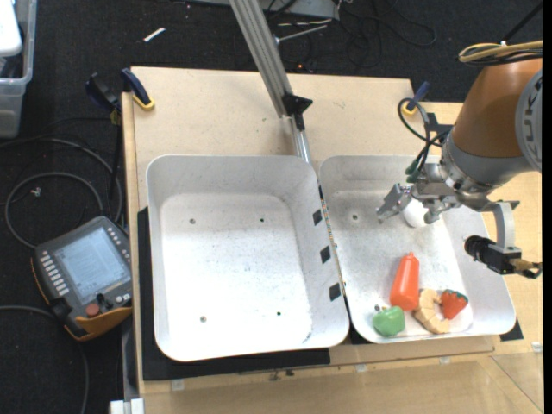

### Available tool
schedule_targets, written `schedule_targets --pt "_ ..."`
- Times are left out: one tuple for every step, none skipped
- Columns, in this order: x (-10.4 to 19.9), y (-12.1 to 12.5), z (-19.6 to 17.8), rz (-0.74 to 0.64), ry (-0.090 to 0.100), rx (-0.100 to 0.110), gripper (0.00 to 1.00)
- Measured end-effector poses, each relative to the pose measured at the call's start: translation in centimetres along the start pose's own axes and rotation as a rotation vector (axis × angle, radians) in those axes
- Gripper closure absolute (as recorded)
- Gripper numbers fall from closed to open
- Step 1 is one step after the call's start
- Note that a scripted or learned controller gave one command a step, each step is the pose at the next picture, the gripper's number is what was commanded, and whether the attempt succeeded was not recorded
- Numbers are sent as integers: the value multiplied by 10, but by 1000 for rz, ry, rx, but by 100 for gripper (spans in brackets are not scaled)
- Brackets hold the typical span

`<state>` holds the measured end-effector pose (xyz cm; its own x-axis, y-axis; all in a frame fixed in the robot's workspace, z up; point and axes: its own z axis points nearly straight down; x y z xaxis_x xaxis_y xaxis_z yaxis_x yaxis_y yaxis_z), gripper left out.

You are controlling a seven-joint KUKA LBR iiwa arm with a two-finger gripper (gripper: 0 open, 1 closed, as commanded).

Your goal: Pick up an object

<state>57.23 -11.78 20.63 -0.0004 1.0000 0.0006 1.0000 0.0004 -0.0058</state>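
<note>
My gripper (414, 203) hangs over the upper middle of the right bin (362, 175), its fingers spread open. A small white round object (416, 215) shows between and just below the fingers; whether they touch it is unclear. Further toward the front of this bin lie an orange carrot-shaped piece (405, 281), a green pepper-like toy (389, 320), a beige piece (429, 310) and a red strawberry-like toy (454, 302), clustered in the front right corner.
The left bin (172, 175) sits beside the right one, with a raised divider edge (326, 248) between them. A metal pole (267, 50) slants in from the back. A teach pendant (82, 270) lies on the floor to the left.
</note>
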Motion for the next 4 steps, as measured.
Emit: schedule_targets --pt "9 4 50 -1 0 0 0" --pt "12 1 112 1 -1 -4 0" --pt "12 2 100 2 -1 -6 100" --pt "13 0 57 -2 -1 -9 100"
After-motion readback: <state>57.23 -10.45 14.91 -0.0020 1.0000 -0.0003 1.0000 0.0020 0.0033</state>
